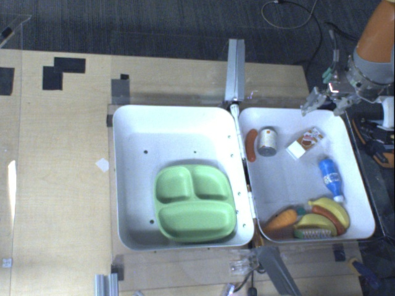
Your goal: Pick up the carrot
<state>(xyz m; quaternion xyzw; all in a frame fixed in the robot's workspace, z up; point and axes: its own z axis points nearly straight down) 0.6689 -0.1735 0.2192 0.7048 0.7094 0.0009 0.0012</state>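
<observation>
Nearest the camera, well forward of the end effector [325,99] and off toward the bins' shared wall: carrot [281,219], lying in the front corner of the right bin [364,217], tip against the bananas [327,211]. Beside it, across the divider, green divided plate [194,201] in the left bin [126,165]. Farther back, closer to the end effector: blue bottle [331,176], small white packet [305,143], metal can [267,141], sausage [250,145]. Farthest of all, end effector poised over the right bin's back rim, above the tabletop [55,165]. Released or clenched, cannot tell.
</observation>
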